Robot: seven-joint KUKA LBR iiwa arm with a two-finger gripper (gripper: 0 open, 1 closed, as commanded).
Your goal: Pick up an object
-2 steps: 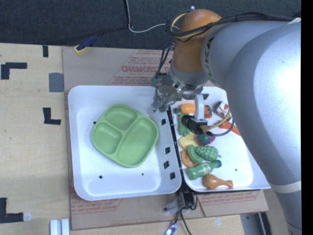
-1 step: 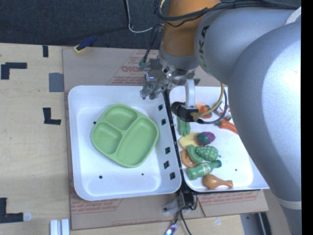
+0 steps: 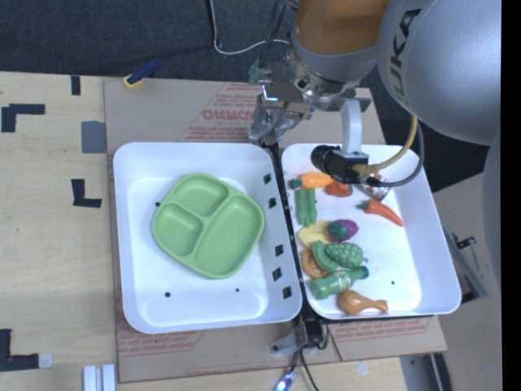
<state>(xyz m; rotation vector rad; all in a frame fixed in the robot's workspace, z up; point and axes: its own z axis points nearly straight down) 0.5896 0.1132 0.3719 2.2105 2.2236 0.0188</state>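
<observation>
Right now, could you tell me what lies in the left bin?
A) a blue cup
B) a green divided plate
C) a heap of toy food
B: the green plate, with its three compartments, lies in the left bin, while the toy food is in the right bin.

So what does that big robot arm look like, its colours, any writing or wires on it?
The arm is a bulky, rounded shell of smooth silver-grey, with black KUKA lettering partly in view on its side. A glossy orange band rings it above the wrist. Below sits a small gripper of bare grey metal, and a thin pale cable loops off behind it.
</observation>
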